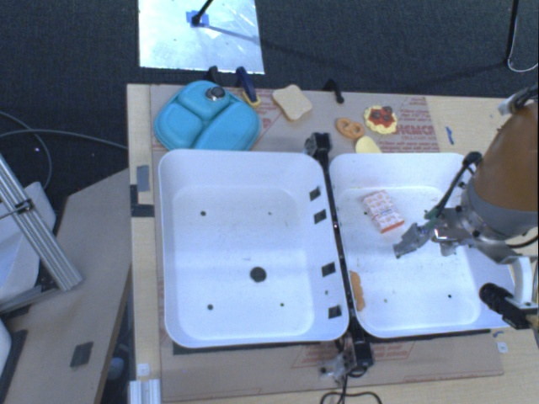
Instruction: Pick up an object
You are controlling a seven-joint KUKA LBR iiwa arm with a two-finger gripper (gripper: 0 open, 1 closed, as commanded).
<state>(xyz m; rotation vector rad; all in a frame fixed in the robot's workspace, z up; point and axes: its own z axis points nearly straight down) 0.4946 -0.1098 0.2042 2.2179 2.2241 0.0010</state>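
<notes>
I'm reaching in from the right over the right bin (438, 314). My jaws (410, 242) are hanging just right of the red-and-white packet (383, 210), not touching it; nothing is sitting betw. the fingers. Can't tell how far they're parted. Packet is lying flat in the bin's upper-left part. Orange piece (357, 290) is resting by the bin's left wall. Left bin (181, 310) is holding a dark disc (258, 274).
</notes>
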